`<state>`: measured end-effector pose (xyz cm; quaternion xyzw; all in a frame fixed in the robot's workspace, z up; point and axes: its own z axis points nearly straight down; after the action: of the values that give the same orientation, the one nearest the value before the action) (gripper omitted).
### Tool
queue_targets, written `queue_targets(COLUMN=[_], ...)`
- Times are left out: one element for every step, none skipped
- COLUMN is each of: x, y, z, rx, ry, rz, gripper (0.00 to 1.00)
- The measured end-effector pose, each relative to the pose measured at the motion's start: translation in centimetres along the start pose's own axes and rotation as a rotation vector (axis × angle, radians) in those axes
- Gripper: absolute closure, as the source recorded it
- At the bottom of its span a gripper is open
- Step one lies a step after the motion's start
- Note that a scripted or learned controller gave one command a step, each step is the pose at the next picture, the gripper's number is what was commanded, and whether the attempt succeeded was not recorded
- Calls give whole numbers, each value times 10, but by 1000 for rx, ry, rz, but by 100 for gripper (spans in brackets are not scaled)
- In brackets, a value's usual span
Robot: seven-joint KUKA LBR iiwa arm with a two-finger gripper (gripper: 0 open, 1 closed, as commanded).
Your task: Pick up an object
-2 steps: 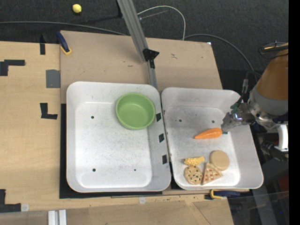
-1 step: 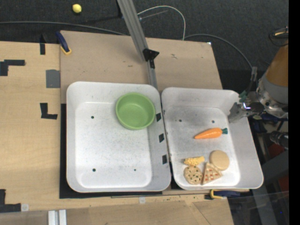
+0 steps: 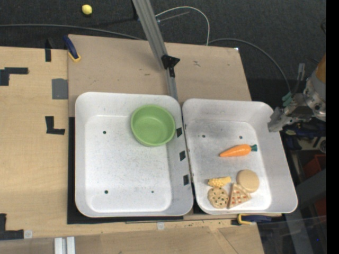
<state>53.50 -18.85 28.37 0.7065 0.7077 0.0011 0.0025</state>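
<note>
The carrot (image 3: 235, 151) is my best guess for the thing to pick up, since the task just says "an object" and names none. It is a little orange toy carrot with a green tip, and it lies flat on its side in the right bin (image 3: 275, 194), near the middle. There is open white floor all around it, so nothing crowds it. That makes it an easy one to grab.

Lower down in the same bin sit four more toy foods, close together: a small yellow corn piece (image 3: 219, 182), a round tan bun (image 3: 248, 181), a round cookie (image 3: 217, 197) and a pizza slice (image 3: 238, 196). The cookie and the pizza slice look like they touch. These are bunched up, so they would be harder to lift one at a time.

The left bin (image 3: 90, 157) holds a green bowl (image 3: 153, 125). It stands the right way up near the bin's top right corner. The two bins sit side by side on the tabletop (image 3: 32, 142), with their rims touching in the middle.

The end effector (image 3: 280, 116) hangs at the top right corner of the right bin, just past the rim. It looks small and blurry here, so I cannot tell if it is released or clenched. Nothing can be seen in it. The carrot lies well apart from it, lower and to the left in the view. The arm would have to reach in over the rim and then go down to it.
</note>
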Motion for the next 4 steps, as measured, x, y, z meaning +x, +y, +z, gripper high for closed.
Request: queue_targets(x=[49,103,161,214], y=[-2,10,15,33], z=[12,9,10,27], rx=[7,6,6,8], ry=[3,3,4,3], rz=[-4,-5,-6,-5], gripper=[100,100,100,100])
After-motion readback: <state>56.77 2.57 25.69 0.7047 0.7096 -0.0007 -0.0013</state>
